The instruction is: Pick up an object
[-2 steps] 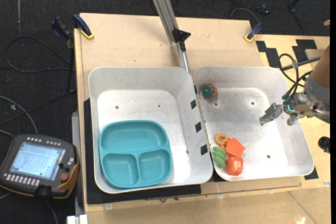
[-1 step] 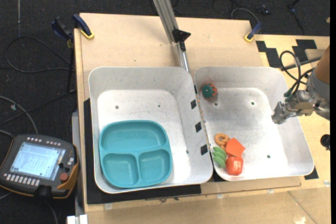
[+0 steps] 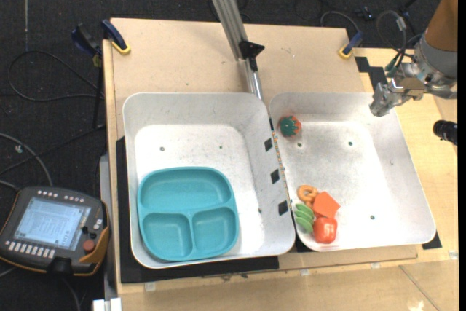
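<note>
Pendant (image 3: 51,229) on the floor off the bench's left edge. Left bin (image 3: 145,113): a teal tray (image 3: 188,213), three compartments, sits at its near edge, long axis running across the bin.

Right bin (image 3: 378,178): a small teal-and-red ball (image 3: 290,126) near its far left corner, alone, no long axis to speak of. At the near left corner, a tight cluster: orange ring (image 3: 307,193), orange block (image 3: 325,205), green piece (image 3: 303,216), red piece (image 3: 325,230), all touching or just beside one another. The cluster's long axis runs from ring to red piece, toward the near edge.

Gripper (image 3: 381,102) hangs over the right bin's far right corner, well apart from every object. Too small and blurred to tell if it is released or clenched; nothing visible in it.

Risks, as judgement: cluster pieces crowd each other and the bin wall, so a descent there could nudge neighbours or catch the rim. The ball may roll away under a closing grip.
</note>
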Robot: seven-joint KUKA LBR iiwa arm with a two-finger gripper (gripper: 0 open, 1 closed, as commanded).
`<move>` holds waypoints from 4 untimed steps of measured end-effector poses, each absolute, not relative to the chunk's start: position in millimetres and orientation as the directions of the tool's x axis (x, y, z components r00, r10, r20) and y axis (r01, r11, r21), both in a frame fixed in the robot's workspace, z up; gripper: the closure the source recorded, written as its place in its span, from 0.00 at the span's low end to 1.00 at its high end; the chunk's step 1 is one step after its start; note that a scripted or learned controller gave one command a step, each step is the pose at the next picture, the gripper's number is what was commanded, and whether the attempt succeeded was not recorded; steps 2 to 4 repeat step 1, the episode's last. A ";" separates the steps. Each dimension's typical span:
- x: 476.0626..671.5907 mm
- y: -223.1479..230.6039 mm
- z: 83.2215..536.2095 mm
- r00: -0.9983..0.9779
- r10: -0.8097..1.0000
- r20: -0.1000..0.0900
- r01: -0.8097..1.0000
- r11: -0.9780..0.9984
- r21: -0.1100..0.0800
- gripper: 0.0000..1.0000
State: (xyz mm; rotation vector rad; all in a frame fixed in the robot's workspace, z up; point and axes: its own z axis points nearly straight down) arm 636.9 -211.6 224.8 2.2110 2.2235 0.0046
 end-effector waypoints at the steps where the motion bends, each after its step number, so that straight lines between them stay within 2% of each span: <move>1: 624.4 -212.2 185.7 0.000 1.000 0.000 1.000 0.000 -0.004 1.00; 4: 624.4 -212.2 185.7 0.000 1.000 0.000 1.000 0.000 -0.004 1.00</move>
